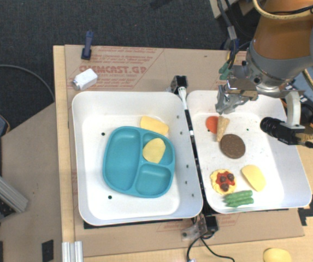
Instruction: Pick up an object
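Cardboard-topped bench (pixel 118 64) on dark carpet, two shallow white bins side by side. Left white bin (pixel 90 146) with a teal divided plastic plate (pixel 123 168), a yellow oval piece (pixel 154 150) in one of its compartments, and a yellow wedge (pixel 154 126) just past its rim. Right white bin (pixel 287 168) with the loose stuff: small orange-red piece (pixel 212 123) touching a tan cone-shaped piece (pixel 222 127), brown round cookie-like disc (pixel 232 146), little pizza-looking round with red toppings (pixel 223 180), pale yellow lump (pixel 253 177), green bean pods (pixel 238 199).

Grey two-finger gripper (pixel 224 107) hanging right over the bin's upper left. Nearest candidate probably the cone and orange-red pair, just below and a touch left of the tips. Cone's long axis roughly up-down in view. Fingers look close together with nothing between them, though hard to be sure at this angle.
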